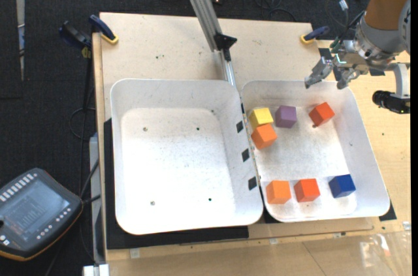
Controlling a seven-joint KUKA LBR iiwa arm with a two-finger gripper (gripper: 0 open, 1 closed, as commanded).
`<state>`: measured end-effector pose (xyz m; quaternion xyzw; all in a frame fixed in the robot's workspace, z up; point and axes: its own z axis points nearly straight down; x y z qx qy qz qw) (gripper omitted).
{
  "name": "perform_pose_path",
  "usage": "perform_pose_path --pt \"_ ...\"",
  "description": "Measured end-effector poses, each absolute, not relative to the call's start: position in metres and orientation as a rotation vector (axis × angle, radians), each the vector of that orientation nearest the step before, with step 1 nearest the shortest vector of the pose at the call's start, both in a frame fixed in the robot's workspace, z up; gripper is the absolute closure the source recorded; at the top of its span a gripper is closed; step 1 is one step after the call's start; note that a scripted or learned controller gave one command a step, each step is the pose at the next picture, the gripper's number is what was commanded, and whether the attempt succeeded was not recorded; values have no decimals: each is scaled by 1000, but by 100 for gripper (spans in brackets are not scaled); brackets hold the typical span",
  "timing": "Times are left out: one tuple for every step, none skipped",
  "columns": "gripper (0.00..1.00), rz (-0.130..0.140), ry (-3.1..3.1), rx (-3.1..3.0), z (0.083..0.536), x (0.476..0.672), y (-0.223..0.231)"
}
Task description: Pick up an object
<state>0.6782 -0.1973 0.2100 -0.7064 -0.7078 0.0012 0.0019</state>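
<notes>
Several small cubes lie in the right bin [366, 157]. A yellow cube [261, 116], a purple cube [285, 115] and an orange cube [264, 135] cluster near its left wall. A red-orange cube [321, 113] sits further right. Along the near edge lie an orange cube [278, 191], a red-orange cube [307, 190] and a blue cube [341, 185]. My gripper [330, 74] hangs over the far rim of the right bin, above and behind the red-orange cube, with its fingers spread and nothing between them.
The left bin [124, 138] sits beside the right one, sharing a middle edge. A slanted metal pole [202, 7] reaches down to the bins' far junction. Clamps [104, 30] hold the board's far corners. A teach pendant [32, 213] lies at the lower left.
</notes>
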Motion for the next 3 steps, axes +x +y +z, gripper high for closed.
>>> perform_pose_path --pt "0 1 -2226 -2218 214 679 -197" --pt "0 4 -2223 -2216 165 673 -189" --pt "0 1 -2226 -2216 122 678 -186"
